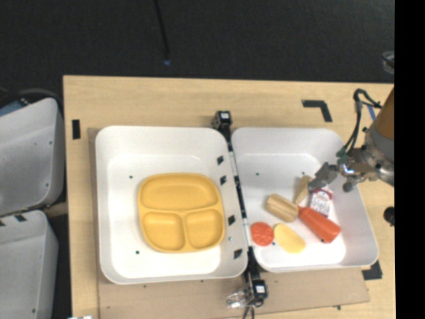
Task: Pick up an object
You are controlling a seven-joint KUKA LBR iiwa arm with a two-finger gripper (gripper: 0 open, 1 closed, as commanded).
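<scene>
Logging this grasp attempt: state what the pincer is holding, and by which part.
Cannot be told. The pincer hangs over the right bin, just above the white packet and the orange carrot, but nothing shows between its tips.

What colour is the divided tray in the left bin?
Yellow: the tray shows best in the camera view, lying flat in the left bin.

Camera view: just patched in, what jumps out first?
A yellow divided tray sits in the middle of the left bin. In the right bin, small items cluster near the front: a red carrot-like piece, a tan roll, a red disc, a yellow lump. The gripper hangs just above them.
</scene>
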